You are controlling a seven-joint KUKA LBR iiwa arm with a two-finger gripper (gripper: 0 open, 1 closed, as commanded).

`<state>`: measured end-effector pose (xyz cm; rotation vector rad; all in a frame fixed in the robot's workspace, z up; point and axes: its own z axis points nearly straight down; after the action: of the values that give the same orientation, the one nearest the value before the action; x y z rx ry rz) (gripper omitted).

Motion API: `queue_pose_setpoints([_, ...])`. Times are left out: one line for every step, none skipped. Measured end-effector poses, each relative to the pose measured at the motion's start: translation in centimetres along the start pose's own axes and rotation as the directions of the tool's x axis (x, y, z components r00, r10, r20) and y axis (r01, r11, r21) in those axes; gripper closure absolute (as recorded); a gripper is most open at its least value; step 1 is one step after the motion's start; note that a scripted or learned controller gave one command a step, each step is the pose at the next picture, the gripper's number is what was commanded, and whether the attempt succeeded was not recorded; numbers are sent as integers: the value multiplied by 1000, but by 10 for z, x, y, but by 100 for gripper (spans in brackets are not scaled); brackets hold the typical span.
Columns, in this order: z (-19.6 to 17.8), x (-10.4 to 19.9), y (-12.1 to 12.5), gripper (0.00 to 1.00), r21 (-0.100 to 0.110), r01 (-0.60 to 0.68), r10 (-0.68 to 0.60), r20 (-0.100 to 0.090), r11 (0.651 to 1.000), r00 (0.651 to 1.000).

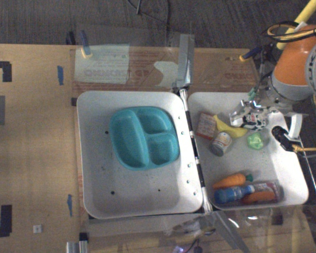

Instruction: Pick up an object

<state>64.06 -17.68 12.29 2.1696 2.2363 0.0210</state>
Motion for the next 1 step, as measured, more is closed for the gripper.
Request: queue_pose_setpoints([10, -27, 19, 0, -14, 40, -40, -5, 999, 999])
